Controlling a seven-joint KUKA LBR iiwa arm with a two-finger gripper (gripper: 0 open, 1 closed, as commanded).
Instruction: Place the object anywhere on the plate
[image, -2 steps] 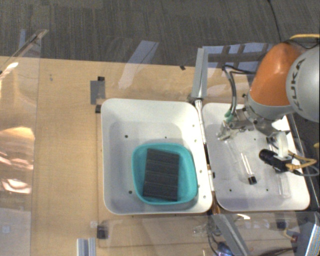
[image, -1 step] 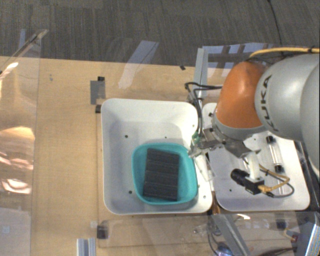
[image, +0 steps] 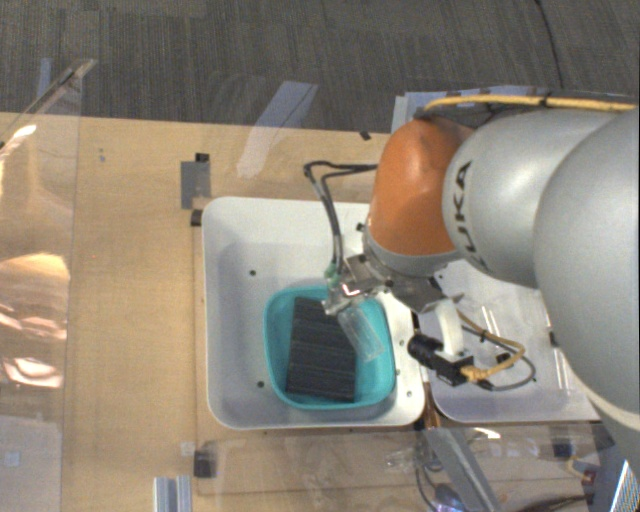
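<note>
A teal plate with a raised rim sits in the front right part of the left white bin. A dark grey ridged block lies flat on the plate, filling most of its middle. My gripper hangs over the plate's right side, at the block's upper right corner. Its tip looks translucent and overlaps the block's edge. Whether it touches the block I cannot make out. The orange band and grey wrist hide the bin's back right corner.
The right white bin lies mostly under the arm; black and yellow cables dangle over it. A black cable loops above the left bin's back wall. Wooden bench top surrounds the bins on the left.
</note>
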